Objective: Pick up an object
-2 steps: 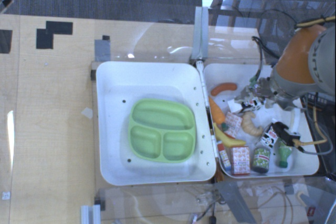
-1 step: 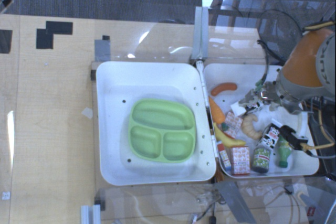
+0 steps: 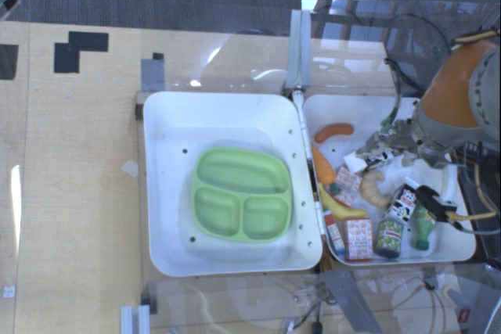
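The pincer hangs low over the right bin, at the end of the grey arm with its orange band, but its tip is a blur of grey metal against the clutter, so whether it is spread, pressed together or pinching anything cannot be told. Nearest it, just below, lies a croissant, with a small patterned packet at that pastry's left. A sausage sits just to the pincer's left, apart from the pile, and looks like the easiest thing to take. Farther left, a carrot lies along the bin's wall, with a banana below it. Farther down from the pincer stand a black-and-white carton, a dark jar, a green bottle and a red-and-white box. Farthest off, well to the left in the other bin, rests a green divided plate. The risk, as I judge it, comes from crowding: the things under the pincer touch or overlap, so a descent could land on an edge and push something aside, or catch two things at once; the rounded croissant and sausage could also slip out of a shallow pinch.
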